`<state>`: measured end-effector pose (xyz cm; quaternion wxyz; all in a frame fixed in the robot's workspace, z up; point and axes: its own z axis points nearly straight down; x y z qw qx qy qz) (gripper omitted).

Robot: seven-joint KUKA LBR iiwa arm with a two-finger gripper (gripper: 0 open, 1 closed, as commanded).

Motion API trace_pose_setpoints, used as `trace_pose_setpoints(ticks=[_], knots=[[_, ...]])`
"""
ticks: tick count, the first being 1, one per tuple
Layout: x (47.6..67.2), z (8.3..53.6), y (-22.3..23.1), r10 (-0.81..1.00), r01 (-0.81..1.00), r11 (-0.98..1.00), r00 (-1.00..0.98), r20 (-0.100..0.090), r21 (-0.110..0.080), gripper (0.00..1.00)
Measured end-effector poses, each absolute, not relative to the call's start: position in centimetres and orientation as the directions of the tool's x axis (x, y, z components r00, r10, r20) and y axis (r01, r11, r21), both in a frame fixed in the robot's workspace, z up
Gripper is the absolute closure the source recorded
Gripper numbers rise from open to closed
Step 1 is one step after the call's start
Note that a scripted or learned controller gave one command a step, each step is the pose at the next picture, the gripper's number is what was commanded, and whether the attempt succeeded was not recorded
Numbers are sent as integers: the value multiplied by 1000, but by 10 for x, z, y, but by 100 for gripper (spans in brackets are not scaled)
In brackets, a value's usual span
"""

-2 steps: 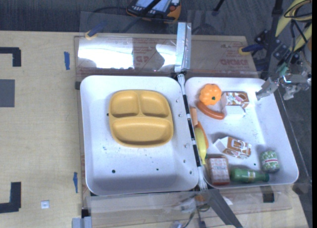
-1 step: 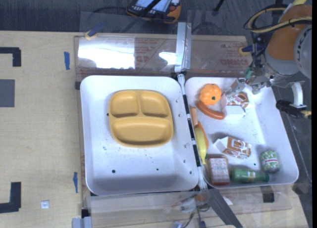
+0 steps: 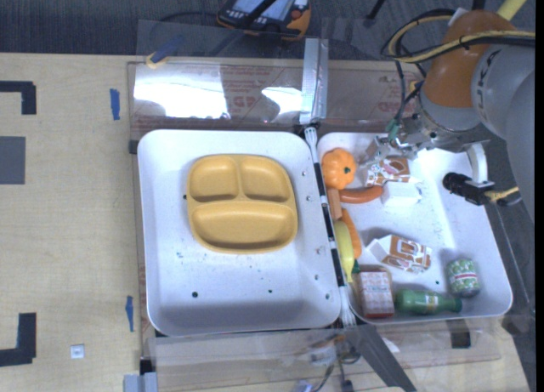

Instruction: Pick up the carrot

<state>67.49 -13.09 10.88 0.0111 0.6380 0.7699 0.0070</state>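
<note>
No legible text or labels

Arm cut off by right edge.

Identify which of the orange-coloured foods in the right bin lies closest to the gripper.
The sausage-shaped piece, lying crosswise just below the gripper. The round orange pumpkin sits farther left, and the carrot lies lower along the divider.

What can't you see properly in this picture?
- End effector, camera view: small and blurred against the packets in the right bin; whether it holds anything cannot be told.
- Carrot: lies along the bin's left wall beside a yellow fruit; where one ends is unclear.
- Packet print: too small to read.
- Arm: cut off by the right edge.
</note>
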Motion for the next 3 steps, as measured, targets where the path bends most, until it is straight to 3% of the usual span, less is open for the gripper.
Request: trace_pose_setpoints(ticks=[1, 2, 3], knots=[[670, 122, -103, 961, 961, 275, -275, -9, 11, 0], [668, 186, -38, 983, 983, 185, -185, -2, 5, 0], [598, 238, -64, 996, 996, -88, 88, 1, -5, 0]])
